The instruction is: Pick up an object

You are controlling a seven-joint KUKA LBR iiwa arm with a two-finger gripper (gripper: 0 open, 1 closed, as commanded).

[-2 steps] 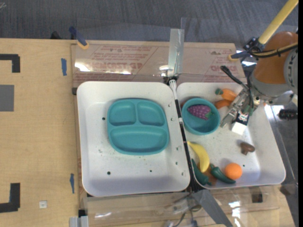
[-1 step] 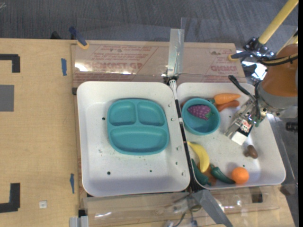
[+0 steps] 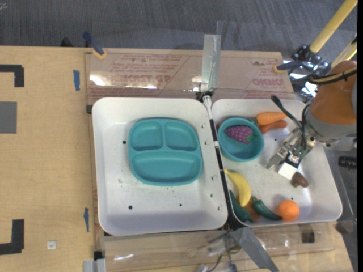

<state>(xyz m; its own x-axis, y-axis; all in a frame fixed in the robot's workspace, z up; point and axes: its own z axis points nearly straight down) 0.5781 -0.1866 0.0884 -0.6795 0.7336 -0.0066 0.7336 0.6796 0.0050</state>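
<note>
Arm in from the right, gripper [image 3: 285,157] low over the right bin [image 3: 332,200] | fingers look spread, nothing between them, though it's blurry there | small brown object [image 3: 299,179] just below it | grapes [image 3: 240,132] in teal bowl [image 3: 241,139] | carrot [image 3: 271,119], banana [image 3: 240,186], orange [image 3: 288,209] nearby | teal divided plate [image 3: 165,151] in left bin [image 3: 108,169]

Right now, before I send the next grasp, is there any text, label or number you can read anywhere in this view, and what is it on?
Red print on the left clear panel behind the bins: mirrored and blurred, unreadable.
Red print on the right clear panel: also reversed and faint, unreadable.
Small white tag by the pincer: too small to read.
Teal tray, teal bowl, toy food: no markings seen.
</note>
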